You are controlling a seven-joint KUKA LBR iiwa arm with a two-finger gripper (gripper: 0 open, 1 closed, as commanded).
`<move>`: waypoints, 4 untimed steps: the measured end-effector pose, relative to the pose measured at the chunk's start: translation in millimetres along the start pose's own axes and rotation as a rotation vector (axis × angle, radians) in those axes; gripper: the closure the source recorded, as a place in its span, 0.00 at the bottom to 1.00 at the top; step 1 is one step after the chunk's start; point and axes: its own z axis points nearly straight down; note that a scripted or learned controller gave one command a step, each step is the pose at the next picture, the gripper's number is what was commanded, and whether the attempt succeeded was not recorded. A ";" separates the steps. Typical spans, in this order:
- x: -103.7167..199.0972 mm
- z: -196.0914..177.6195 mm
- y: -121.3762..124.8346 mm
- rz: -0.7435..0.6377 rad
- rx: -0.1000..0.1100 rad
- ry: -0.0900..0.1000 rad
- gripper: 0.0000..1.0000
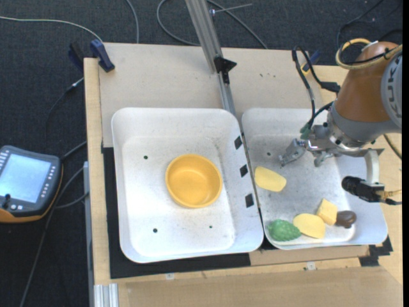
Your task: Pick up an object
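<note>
The right bin (300, 194) holds a pale yellow oblong piece (270, 179) near its left wall. Along its front edge lie a green lump (283, 229), a yellow piece (309, 225), a yellow wedge (328, 211) and a small brown item (346, 219). My gripper (305, 157) hangs over the back middle of this bin, open, with nothing between its fingers. It is up and to the right of the oblong piece and apart from it. A yellow bowl (193, 181) stands upright in the middle of the left bin (123, 130).
An aluminium post (204, 24) slants down to the wall between the bins. A teach pendant (22, 184) lies off the bench at the left. A blue clamp (102, 55) grips the bench's back left corner. Cables trail behind the arm.
</note>
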 end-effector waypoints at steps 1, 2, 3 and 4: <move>-1.3 62.5 -3.5 0.000 0.001 0.000 0.00; -1.2 48.9 -1.5 0.000 -0.006 0.000 1.00; -2.5 -13.9 -1.8 0.000 -0.010 -0.001 1.00; 1.6 -57.4 1.4 0.000 -0.009 -0.001 1.00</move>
